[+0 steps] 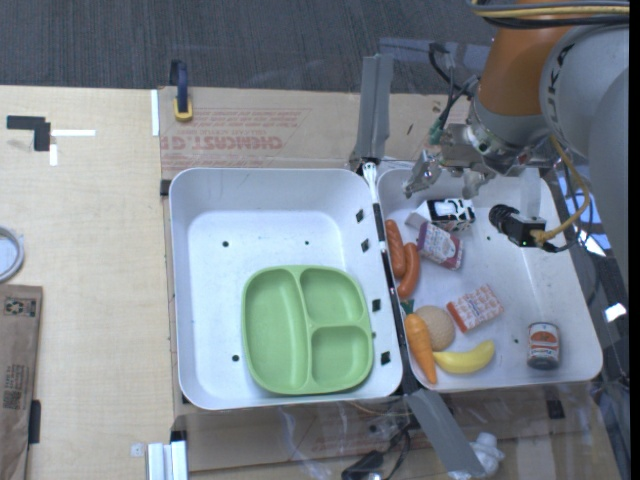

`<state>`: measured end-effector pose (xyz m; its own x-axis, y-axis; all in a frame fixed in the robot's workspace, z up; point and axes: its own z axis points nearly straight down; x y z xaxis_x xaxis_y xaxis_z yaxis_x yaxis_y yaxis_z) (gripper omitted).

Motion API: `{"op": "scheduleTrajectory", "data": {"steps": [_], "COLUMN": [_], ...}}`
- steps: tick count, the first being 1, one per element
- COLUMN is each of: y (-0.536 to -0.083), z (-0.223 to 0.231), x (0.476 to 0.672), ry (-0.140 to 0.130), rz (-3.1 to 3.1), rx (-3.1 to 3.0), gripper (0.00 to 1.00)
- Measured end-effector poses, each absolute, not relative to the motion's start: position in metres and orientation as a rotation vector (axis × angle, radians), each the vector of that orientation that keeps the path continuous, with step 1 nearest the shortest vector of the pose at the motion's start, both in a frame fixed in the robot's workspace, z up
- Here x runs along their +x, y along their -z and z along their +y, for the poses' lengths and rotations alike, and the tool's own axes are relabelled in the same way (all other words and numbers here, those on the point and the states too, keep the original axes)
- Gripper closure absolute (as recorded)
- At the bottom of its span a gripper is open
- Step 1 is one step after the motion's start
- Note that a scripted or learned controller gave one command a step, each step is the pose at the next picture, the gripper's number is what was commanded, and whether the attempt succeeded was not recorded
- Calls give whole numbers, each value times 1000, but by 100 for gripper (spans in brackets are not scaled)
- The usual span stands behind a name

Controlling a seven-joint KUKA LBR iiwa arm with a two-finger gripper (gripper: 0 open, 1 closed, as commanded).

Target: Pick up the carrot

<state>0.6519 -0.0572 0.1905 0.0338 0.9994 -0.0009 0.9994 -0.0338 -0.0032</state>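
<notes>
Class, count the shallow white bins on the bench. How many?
2. The left shallow white plastic bin holds a green divided tray; the right shallow white plastic bin holds the food items.

green plate (305, 330) left bin | banana (465, 358), can (543, 345) right bin

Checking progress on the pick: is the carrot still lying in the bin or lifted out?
Still in the bin. The carrot lies flat against the right bin's left wall, beside the banana; the gripper is apart from it.
</notes>
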Motion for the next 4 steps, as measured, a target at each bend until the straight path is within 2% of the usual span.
{"op": "scheduleTrajectory", "data": {"steps": [1, 2, 3, 4], "y": [-191, -190, -190, -189], "z": [-20, -25, -58, -18], "x": [537, 504, 548, 532], "ry": [-5, -8, -7, -13], "rz": [-2032, -1736, -1491, -1079], "rx": [-2394, -2614, -2765, -2948], "gripper": [0, 0, 0, 0]}}
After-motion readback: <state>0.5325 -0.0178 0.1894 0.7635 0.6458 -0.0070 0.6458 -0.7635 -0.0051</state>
